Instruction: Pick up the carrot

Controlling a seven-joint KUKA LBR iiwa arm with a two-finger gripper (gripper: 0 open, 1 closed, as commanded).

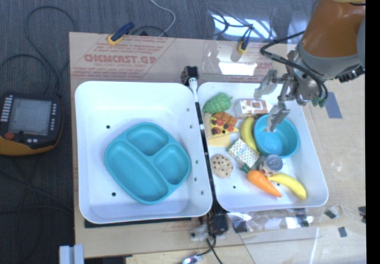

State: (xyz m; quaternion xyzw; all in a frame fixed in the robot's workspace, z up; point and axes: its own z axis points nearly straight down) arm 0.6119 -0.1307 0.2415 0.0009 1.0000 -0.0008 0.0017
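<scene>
Gripper [277,102]: fingers spread, nothing between, hovering over bowl [279,138] in right bin [317,183].
Carrot [262,182]: near bin's front, just beside banana [289,185], below-left of gripper.
Axis: diagonal, tip toward lower right.

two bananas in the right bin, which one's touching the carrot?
The banana at the bin's near edge: it lies against the carrot. The other banana curves along the blue bowl, further from it.

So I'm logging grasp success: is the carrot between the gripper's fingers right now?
No, the carrot lies in the right bin beside a banana, while the gripper hangs over the blue bowl.
</scene>
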